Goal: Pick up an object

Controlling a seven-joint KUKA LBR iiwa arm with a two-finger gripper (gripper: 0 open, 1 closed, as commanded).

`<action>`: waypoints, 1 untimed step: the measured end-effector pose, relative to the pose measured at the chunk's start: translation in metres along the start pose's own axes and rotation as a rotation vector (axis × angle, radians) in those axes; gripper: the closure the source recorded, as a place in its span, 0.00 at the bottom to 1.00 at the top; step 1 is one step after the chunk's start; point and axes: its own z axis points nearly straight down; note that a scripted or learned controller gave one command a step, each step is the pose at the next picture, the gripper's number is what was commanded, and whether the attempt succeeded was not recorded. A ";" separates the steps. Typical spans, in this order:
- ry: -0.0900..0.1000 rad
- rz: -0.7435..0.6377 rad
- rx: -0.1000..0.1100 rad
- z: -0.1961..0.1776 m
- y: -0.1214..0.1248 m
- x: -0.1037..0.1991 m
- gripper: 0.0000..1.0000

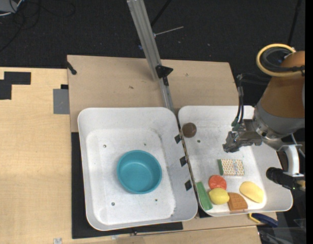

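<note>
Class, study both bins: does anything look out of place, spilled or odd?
Nothing looks spilled or damaged. The teal bowl sits upright in the left bin. One brown ball lies apart from the toy food clustered at the right bin's near edge.

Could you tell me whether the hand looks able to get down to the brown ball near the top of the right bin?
Probably yes: the brown ball sits alone on bare bin floor, with nothing over it, and the hand hovers just beside it.

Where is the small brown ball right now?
The small round brown ball sits in the right white bin, near its top-left corner beside the divider, apart from the food pile.
</note>
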 end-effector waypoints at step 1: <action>0.000 0.000 0.001 0.005 0.021 0.054 1.00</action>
